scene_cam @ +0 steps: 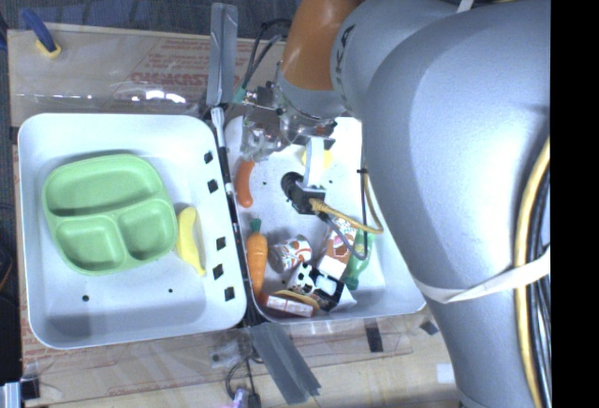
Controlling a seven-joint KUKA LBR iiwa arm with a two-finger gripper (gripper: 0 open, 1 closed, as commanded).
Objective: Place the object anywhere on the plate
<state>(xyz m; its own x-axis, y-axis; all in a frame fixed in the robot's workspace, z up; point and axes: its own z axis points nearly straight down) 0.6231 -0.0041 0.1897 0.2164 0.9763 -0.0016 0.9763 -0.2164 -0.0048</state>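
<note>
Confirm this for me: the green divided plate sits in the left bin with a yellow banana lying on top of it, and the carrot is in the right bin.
Not quite. The camera view shows the banana lying on the bin floor beside the green divided plate, off its right edge, not on top of it. The rest stands: the plate is in the left bin and the carrot is in the right bin.
</note>
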